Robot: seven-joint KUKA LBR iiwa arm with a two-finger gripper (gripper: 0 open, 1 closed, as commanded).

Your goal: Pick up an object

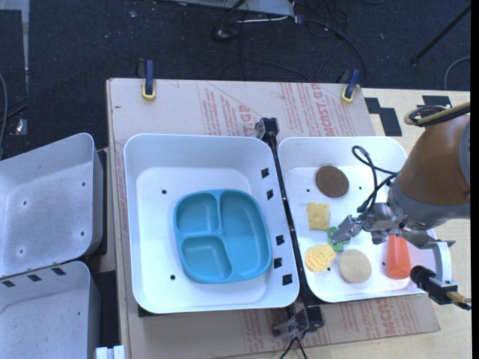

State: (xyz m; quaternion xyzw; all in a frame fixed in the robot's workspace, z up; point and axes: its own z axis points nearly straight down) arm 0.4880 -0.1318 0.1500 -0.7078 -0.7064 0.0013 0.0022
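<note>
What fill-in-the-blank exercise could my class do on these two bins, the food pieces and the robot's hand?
1. The blue divided plate lies in the ____ bin.
2. The plate has ____ compartments.
3. The round brown cookie lies in the right bin, in the part ____ from the camera.
4. The hand is over the right bin, just above a small ____ item.

Missing words: left; three; farthest; green
</note>
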